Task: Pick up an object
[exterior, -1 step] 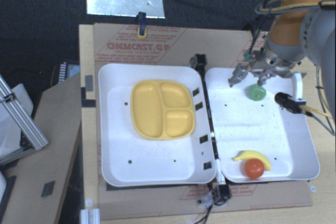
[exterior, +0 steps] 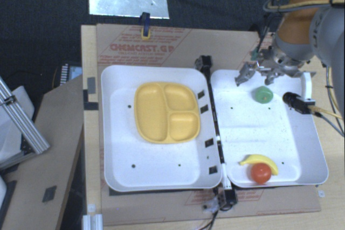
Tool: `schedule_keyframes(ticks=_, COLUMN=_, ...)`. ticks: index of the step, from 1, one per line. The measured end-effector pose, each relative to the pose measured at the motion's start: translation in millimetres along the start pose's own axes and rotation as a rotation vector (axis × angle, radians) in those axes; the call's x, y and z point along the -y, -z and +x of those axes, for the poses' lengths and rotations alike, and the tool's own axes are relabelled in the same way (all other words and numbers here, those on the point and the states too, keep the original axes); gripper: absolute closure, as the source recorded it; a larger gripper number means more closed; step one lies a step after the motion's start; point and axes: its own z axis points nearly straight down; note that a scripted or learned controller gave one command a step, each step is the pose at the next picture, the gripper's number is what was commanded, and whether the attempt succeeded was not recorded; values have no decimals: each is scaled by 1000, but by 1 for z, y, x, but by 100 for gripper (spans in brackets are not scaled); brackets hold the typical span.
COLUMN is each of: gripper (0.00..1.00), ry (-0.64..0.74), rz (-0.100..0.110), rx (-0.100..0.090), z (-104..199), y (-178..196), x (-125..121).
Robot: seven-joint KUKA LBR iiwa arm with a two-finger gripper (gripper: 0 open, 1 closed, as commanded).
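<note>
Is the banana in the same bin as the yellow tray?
No, the banana lies in the right bin, while the tray sits in the left bin.

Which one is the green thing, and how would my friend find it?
Start at the right-hand white bin. Near its far edge, just under the claw, lies a small round green object. The banana and red ball sit together at the near edge.

Green round obj (exterior: 263,95) far end of rt bin; banana (exterior: 259,161) + tomato (exterior: 261,173) near edge.
</note>
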Motion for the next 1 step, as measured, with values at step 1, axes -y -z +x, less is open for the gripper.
schedule_keyframes(ticks=1, gripper=0, ry=-2, rz=4, rx=0, z=-3, y=-58, x=9)
